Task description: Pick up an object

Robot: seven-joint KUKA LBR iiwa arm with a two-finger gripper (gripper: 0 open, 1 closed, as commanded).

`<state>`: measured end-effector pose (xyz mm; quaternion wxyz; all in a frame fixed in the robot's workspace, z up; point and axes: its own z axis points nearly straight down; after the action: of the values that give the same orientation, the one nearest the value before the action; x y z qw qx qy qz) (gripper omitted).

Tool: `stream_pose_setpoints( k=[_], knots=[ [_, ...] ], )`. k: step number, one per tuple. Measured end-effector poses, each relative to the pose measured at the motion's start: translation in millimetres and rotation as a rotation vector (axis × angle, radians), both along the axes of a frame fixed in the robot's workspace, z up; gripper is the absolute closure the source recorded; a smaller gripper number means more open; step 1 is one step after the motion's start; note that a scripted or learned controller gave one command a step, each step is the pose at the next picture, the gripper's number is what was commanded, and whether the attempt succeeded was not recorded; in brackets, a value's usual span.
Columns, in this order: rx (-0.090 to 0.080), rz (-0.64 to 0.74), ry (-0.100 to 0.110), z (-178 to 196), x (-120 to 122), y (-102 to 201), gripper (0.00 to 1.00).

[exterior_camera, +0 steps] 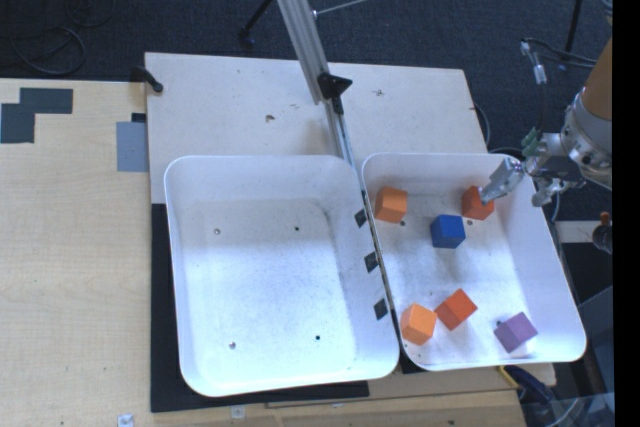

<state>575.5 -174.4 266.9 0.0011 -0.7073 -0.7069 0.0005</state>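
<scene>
The right bin [556, 260] holds several cubes. A red-orange cube [476, 204] lies near its far right wall, a blue cube [447, 232] just in front of it, and an orange cube [391, 204] at the far left. At the front lie an orange cube [418, 323], a red-orange cube [456, 308] and a purple cube [515, 331]. My gripper [521, 189] hangs over the bin's far right edge, open. Its left fingertip [496, 185] touches or sits just above the far red-orange cube's right side. Nothing is between the fingers.
The left bin [178, 215] stands beside the right one, with a divider of black clips [370, 260] between them. A slanted metal post [300, 25] rises behind the bins. Cables and stand legs lie on the dark floor behind and to the right.
</scene>
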Motion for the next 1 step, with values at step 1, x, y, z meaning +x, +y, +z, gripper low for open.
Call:
stream_pose_setpoints(
  k=[1],
  knots=[
    [0.002, 0.004, 0.007, -134.5, 18.2, 46.9, 0.00]
  ],
)
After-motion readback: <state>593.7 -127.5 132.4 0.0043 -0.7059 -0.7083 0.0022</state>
